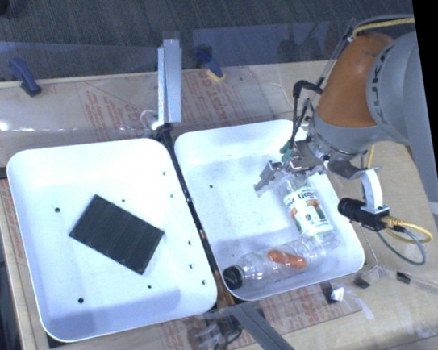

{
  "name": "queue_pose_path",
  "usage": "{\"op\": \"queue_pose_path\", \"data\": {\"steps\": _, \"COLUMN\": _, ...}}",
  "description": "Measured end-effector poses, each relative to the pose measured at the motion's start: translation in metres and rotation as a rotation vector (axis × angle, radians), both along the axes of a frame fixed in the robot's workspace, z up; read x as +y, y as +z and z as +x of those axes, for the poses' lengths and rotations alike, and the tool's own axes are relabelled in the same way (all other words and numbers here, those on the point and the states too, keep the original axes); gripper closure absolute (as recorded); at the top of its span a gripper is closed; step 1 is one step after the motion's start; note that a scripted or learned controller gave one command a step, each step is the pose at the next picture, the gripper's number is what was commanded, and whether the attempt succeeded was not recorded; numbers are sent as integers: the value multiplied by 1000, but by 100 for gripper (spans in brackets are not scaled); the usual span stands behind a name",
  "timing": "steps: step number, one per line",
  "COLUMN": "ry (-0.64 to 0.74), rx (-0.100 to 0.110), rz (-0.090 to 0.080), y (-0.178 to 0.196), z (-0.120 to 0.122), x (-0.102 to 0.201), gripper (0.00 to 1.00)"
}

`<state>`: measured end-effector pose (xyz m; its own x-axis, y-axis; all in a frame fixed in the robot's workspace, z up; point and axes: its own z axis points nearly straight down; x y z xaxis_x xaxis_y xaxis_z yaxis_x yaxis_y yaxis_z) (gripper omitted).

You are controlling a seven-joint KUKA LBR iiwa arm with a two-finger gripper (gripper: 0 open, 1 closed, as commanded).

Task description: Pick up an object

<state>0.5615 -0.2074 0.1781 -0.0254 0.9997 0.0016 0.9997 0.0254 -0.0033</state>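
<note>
Altogether two bins sit side by side on the bench [17, 241], which stands on dark carpet. One dark rectangular pad [117, 233] lies askew in the middle of the left bin [31, 170]. Two clear plastic bottles lie in the right bin [216, 158]: one labelled bottle [308, 212] along its right edge, one black-capped bottle [275, 264] along its near edge. One gripper [277, 173] hovers just above the labelled bottle's top end; whether it is parted or closed I cannot tell.
</note>
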Motion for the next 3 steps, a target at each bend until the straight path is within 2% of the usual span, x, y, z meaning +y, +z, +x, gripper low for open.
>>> {"op": "queue_pose_path", "data": {"steps": 2, "ry": 133, "rx": -1, "rz": 0, "y": -7, "z": 2, "x": -1, "gripper": 0}}
{"op": "queue_pose_path", "data": {"steps": 3, "ry": 156, "rx": 1, "rz": 1, "y": -43, "z": 16, "x": 0, "gripper": 0}}
